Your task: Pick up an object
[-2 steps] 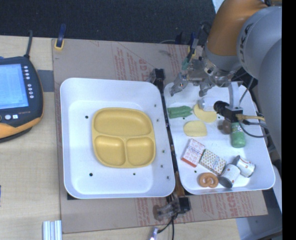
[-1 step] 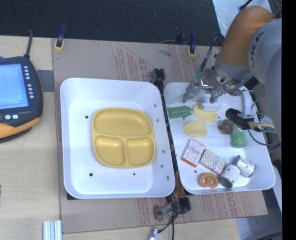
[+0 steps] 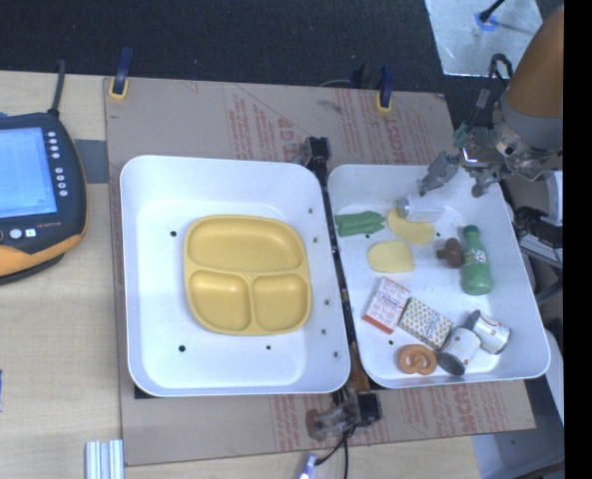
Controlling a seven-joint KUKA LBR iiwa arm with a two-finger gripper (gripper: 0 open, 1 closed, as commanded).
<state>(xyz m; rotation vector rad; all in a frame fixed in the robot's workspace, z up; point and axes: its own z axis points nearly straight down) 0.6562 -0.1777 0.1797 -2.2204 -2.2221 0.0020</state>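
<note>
Two white bins are seen side by side on a cardboard sheet (image 3: 276,118) laid over the tabletop (image 3: 36,367). The left bin (image 3: 151,267) is taken up by a yellow divided plate (image 3: 247,272), sat roughly in the middle.

The right bin (image 3: 520,297) is where the pickable stuff is packed. A green flat piece (image 3: 359,224) is found near the top left, with two pale yellow pieces (image 3: 391,256) just beside it. A small brown lump (image 3: 448,253) is parked right next to a green bottle (image 3: 474,260) lying lengthwise. Lower down, a red and white packet (image 3: 386,304) is touching a patterned little box (image 3: 424,321), with a brown ring-shaped thing (image 3: 415,359) and a white can-like item (image 3: 472,340) near the front edge.

The gripper (image 3: 430,183) is seen over the back of the right bin, just above the upper yellow piece, with the arm (image 3: 535,78) cut off at the right. The jaws are too blurry against the white bin to be read, so how far open they are can't be told, and nothing is clearly seen between them.

A tablet-like controller (image 3: 21,183) with an orange case is partly cut off at the left edge. Blue clamps (image 3: 121,73) are fixed along the cardboard's back edge, and some black hardware (image 3: 317,151) between the bins is hard to make out.
</note>
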